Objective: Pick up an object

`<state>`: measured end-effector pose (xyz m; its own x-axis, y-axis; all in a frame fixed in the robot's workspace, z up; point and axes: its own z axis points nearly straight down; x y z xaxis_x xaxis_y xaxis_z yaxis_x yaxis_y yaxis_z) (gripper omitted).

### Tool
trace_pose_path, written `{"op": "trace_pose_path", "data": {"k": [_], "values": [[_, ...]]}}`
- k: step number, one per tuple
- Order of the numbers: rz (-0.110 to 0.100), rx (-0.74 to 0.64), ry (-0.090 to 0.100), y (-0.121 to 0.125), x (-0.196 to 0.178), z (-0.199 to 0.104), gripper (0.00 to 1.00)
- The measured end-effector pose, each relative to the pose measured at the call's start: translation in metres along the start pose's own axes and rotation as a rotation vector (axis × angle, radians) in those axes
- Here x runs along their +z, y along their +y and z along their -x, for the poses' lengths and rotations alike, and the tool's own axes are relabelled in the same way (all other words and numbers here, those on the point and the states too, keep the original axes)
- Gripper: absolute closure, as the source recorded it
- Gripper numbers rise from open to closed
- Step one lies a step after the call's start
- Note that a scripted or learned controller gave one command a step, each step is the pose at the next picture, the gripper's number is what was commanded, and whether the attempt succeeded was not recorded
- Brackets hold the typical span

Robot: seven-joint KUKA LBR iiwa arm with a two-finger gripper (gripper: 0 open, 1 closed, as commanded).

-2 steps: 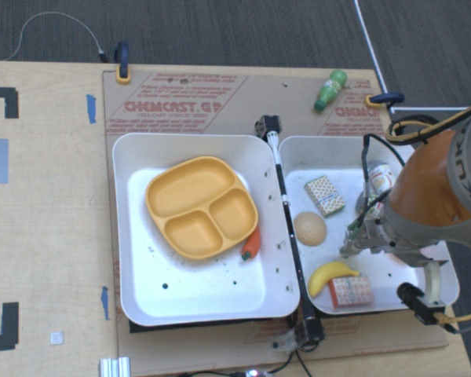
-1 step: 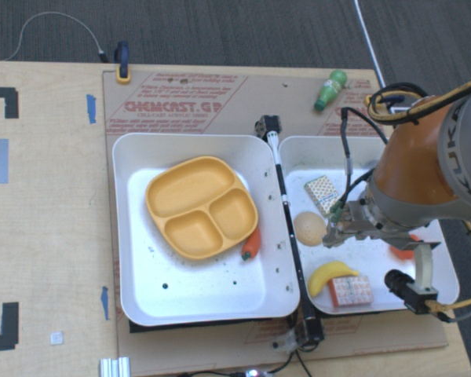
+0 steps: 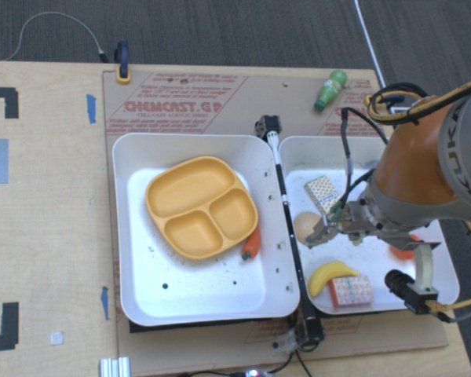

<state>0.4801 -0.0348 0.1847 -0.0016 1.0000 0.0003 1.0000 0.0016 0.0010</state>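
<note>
The arm reaches into the right bin (image 3: 447, 285), its gripper (image 3: 323, 232) low beside a pale round thing (image 3: 305, 225) near the bin's left wall; from here I cannot tell whether it is grasping anything. A banana (image 3: 330, 275) and a checked box (image 3: 351, 290) lie nearer. The left bin (image 3: 133, 234) holds a yellow divided plate (image 3: 202, 206) with a carrot (image 3: 251, 245) against its edge.
</note>
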Motion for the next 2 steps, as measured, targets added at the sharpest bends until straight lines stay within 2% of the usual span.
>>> {"op": "trace_pose_path", "data": {"k": [2], "values": [[0.000,0.000,0.000,0.0000,0.0000,0.0000,0.00]]}}
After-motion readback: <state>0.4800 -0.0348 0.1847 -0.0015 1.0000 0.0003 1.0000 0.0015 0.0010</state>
